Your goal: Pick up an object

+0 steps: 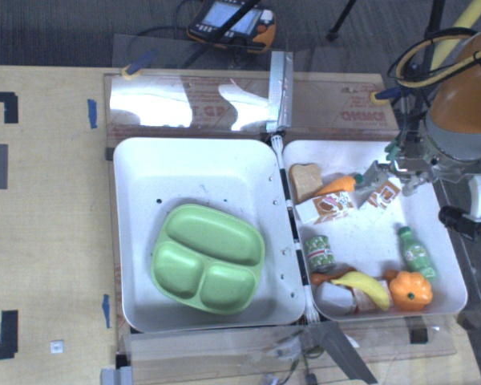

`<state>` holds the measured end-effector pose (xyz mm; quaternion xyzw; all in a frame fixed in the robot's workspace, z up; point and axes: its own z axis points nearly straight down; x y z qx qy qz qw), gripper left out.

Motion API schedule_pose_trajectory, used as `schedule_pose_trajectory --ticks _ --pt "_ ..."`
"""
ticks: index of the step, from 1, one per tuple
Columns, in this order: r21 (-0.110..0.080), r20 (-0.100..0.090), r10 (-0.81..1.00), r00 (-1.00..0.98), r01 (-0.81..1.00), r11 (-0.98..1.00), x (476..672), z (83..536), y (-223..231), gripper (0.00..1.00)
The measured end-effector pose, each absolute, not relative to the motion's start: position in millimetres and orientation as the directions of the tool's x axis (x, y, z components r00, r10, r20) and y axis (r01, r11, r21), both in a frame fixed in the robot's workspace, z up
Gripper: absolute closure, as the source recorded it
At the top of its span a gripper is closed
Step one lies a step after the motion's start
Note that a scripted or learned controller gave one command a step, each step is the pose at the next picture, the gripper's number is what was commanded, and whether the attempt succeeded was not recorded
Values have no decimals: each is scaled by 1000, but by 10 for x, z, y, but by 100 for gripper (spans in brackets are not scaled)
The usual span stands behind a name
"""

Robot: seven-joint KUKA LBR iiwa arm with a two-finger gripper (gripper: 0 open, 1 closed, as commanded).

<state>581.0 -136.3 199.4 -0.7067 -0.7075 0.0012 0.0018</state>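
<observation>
My gripper (395, 176) hangs over the back of the right bin (457, 295), its fingers spread open and nothing held between them. Just below it lies a small white packet with a red-brown label (384, 196). To its left are a larger white packet (330, 207), an orange carrot (337, 186) and a slice of bread (305, 180). Nearer the front lie a green can (319, 253), a green bottle (415, 253), a banana (366, 288) and an orange fruit (410, 290).
The left bin (144, 175) holds a green sectioned plate (207, 257). A metal divider (279, 95) stands behind the bins, between them. The grey arm with its orange band (458, 103) comes in at the upper right, with looped cables above it.
</observation>
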Motion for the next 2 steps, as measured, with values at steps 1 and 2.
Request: schedule_pose_trajectory --ticks 1,2 --pt "0 0 998 63 998 -63 5878 1015 -1707 0" --pt "-10 -5 998 -56 998 56 6277 871 -1761 0"
